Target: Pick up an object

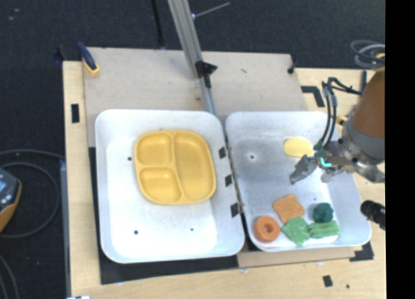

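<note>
The right bin holds a pale yellow oval piece near its middle right. Along its front lie an orange ring, an orange-brown square piece, a light green lump, another green piece and a dark green round piece. My gripper hangs over the right side of this bin, just below the yellow piece and above the brown square. Its fingers stand apart with nothing between them.
The left bin carries a yellow divided plate. A metal pole slants up from the back between the bins. The arm's orange band sits at the right edge. Cables lie at the far right and left.
</note>
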